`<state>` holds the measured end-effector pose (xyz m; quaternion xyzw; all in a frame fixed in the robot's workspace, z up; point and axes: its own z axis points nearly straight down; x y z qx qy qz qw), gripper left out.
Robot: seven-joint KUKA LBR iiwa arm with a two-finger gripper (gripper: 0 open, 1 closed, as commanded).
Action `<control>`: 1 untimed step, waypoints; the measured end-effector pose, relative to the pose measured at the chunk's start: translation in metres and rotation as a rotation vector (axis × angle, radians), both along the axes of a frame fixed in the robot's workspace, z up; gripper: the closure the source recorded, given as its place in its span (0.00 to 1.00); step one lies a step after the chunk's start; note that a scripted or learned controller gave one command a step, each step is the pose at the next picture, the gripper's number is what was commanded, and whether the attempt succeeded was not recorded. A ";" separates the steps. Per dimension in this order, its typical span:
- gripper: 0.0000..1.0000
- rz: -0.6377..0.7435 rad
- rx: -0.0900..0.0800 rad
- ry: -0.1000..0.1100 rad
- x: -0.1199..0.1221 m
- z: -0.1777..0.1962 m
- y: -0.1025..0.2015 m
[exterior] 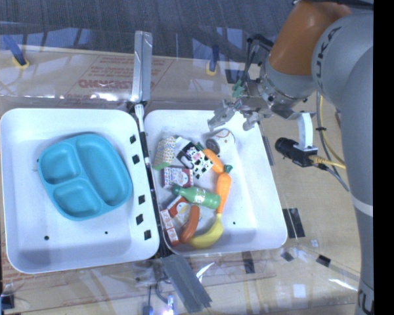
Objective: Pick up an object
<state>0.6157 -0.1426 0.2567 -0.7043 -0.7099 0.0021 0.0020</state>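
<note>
Closest to the camera, a yellow banana (pixel 209 235) lies at the near edge of the right bin (pixel 262 195). It curves like a smile, with its long side running left to right. Beside it a red sausage (pixel 190 222) lies tilted, and a green bottle (pixel 198 196) lies on its side, cap pointing left. Above these, an orange carrot (pixel 223 186) points down toward the banana. A second carrot (pixel 213 160) slants up toward the gripper (pixel 235 115). Small food packets (pixel 177 176), a black and white box (pixel 197 161) and a speckled cup (pixel 165 151) fill the rest of the pile. All of it sits below and a bit left of the gripper.

The gripper hangs over the far edge of the right bin. Its fingers are spread apart, with nothing between them.

Far off to the gripper's left, the left bin (pixel 26 195) holds a blue tray (pixel 84 174) with three sections.
</note>
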 end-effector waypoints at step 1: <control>0.00 -0.045 -0.002 -0.015 -0.022 -0.141 -0.040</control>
